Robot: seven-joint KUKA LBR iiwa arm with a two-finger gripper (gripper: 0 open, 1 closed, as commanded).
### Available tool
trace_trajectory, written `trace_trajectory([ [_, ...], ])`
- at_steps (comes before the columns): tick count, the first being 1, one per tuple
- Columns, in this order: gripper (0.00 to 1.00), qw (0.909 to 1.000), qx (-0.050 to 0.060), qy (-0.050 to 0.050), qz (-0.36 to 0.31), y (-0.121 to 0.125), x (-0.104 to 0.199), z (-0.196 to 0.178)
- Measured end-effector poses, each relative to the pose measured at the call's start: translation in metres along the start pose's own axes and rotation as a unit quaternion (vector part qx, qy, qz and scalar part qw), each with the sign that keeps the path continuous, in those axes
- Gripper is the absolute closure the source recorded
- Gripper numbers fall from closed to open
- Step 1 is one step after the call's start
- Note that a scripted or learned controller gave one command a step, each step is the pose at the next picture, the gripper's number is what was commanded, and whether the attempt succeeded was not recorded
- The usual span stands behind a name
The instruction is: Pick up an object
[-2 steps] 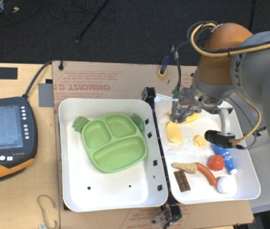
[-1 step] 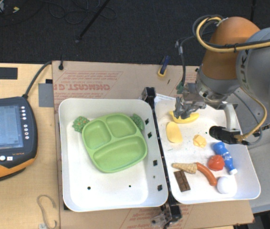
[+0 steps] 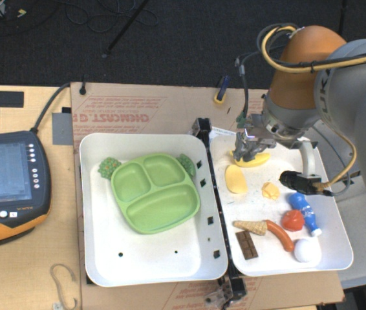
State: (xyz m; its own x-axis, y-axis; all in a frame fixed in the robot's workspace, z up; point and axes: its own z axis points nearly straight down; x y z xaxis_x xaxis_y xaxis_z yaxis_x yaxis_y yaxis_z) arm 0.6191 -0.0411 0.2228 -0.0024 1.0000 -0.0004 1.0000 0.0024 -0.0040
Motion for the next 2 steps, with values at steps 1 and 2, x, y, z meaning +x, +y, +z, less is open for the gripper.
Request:
trace_trajectory([
  [1, 1.0, 1.0, 0.0, 0.0, 0.001, -0.013, 0.011, -0.002],
  [2, 1.0, 1.0, -0.002, 0.0, 0.001, 0.0, 0.001, -0.011],
])
